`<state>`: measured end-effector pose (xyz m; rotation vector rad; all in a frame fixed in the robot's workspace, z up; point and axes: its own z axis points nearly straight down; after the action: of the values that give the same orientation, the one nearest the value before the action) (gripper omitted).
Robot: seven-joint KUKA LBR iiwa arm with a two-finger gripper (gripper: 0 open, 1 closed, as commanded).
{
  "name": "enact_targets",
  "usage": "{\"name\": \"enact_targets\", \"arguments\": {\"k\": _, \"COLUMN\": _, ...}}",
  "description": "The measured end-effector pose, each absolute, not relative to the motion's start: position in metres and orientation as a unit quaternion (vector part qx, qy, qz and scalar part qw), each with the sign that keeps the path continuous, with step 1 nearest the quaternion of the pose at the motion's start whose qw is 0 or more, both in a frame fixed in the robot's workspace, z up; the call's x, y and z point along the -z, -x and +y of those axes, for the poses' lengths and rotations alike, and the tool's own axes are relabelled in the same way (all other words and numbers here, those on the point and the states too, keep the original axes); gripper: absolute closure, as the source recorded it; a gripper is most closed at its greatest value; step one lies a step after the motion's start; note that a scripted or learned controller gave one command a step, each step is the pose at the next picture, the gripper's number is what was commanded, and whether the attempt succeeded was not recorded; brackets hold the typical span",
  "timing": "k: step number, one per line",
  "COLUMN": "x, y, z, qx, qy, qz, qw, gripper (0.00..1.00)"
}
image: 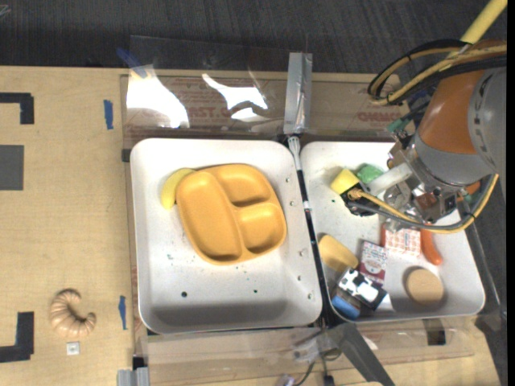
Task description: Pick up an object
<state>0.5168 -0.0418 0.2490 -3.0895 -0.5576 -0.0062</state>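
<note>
The arm's orange band and grey wrist hang over the right bin's (475,296) far right part, and my gripper (414,202) is low among the things there. Just below it lies a red and white packet (400,240), with an orange sausage-like piece (433,249) to its right. A yellow block (344,181) and a green piece (371,173) lie to the gripper's left. Nearer the front are a yellow wedge (336,252), a small red and white box (372,261), a tan round thing (422,286) and a blue, black and white toy (358,289).
The left bin (153,296) holds a large orange divided plate (232,211) with a yellow thing (170,186) peeking out at its left. A tan croissant-shaped toy (72,313) lies on the bench, left of the bins. A grey bar (297,95) stands behind the bins.
</note>
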Motion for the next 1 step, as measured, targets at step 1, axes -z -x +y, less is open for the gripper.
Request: {"name": "enact_targets", "arguments": {"k": 1, "x": -0.3337, "y": -0.4977, "z": -0.0299, "qx": 0.0009, "qy": 0.983, "qz": -0.182, "qw": 0.0, "gripper": 1.0}}
